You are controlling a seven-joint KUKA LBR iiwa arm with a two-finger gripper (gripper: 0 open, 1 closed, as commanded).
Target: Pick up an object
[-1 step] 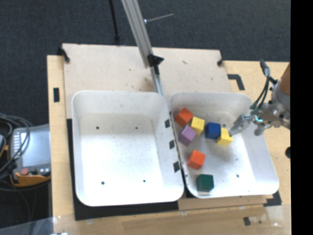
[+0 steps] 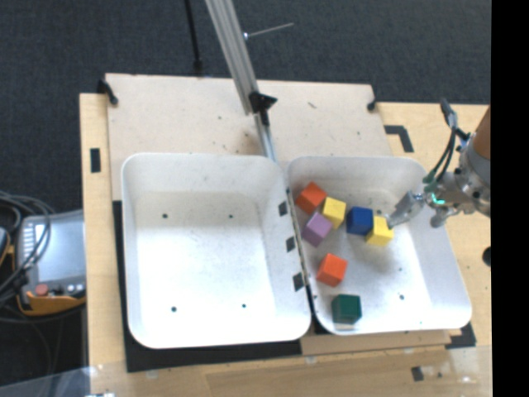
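The right bin (image 2: 430,292) holds several small cubes. An orange cube (image 2: 312,197), a yellow cube (image 2: 334,211) and a purple cube (image 2: 316,228) cluster near its left wall. A blue cube (image 2: 359,221) touches a second yellow cube (image 2: 380,231). Lower down lie another orange cube (image 2: 332,269) and a dark green cube (image 2: 347,308). My gripper (image 2: 403,209) reaches in from the right edge, its grey tip just right of and above the second yellow cube. Nothing shows between its fingers.
The left bin (image 2: 207,172) sits beside the right one, sharing a middle wall. A slanted aluminium rail (image 2: 235,48) rises from the back of the bench. A grey box with cables (image 2: 50,255) stands off the bench at the left.
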